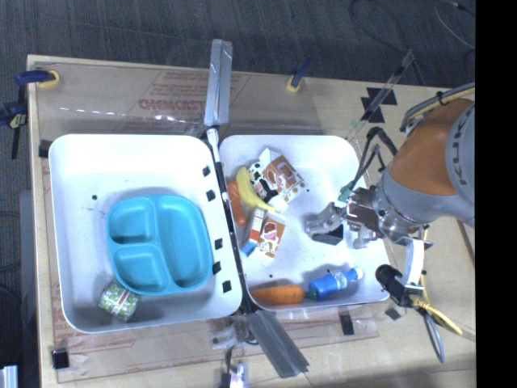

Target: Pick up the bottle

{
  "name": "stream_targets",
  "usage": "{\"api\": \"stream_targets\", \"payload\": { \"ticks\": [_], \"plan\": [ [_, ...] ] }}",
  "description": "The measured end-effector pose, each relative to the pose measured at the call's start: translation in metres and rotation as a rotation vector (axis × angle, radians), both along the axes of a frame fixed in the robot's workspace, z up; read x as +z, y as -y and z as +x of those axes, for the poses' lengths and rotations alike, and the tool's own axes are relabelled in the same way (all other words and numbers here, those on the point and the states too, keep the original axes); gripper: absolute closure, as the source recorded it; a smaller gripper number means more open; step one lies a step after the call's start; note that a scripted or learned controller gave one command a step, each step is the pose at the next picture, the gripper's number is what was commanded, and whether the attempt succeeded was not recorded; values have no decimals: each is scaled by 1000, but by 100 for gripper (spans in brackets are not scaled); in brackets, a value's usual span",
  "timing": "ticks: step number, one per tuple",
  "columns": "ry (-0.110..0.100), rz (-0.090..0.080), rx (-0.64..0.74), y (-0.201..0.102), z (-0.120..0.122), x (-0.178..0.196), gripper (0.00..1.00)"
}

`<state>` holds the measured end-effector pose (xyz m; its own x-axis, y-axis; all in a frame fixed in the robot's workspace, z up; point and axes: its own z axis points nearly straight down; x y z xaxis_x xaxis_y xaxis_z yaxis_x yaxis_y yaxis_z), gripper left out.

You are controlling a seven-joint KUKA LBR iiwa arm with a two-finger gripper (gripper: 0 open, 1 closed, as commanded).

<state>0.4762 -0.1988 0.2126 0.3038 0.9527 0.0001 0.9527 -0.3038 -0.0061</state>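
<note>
Along the near wall of the right bin [343,148] lies the bottle [333,283], a blue one with a pale cap end pointing right, flat on its side. Just left of it, end to end and about touching, lies a carrot [277,295]. Up the bin's left side a banana [252,191] rests over a second orange piece [236,203] against the divider, with a black-and-white patterned item [260,180] and a small printed carton [284,176] beside it. Another printed packet [267,237] sits lower down, near the bin's middle.

Over the right half of that bin, the hand [327,226] hangs above bare white floor, up and slightly left of the bottle and apart from it. Nothing sits between its fingers; how far they are spread cannot be told from this angle. The grey arm [428,172] with its orange band comes in behind it.

Left of the divider, the other bin [73,160] carries a blue divided plate [157,242] in its middle and a small green-and-white wrapped thing [119,301] at its near left corner, touching the plate's edge. Both bins sit on the counter [323,95].
</note>
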Motion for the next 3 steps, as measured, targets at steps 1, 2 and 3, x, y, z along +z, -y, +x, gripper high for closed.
{"api": "stream_targets", "payload": {
  "ticks": [1, 2, 3],
  "plan": [
    [1, 2, 47, 3, 0, -13, 0],
    [4, -1, 91, 4, 1, -5, 0],
    [2, 0, 97, 3, 2, 5, 100]
  ]
}}
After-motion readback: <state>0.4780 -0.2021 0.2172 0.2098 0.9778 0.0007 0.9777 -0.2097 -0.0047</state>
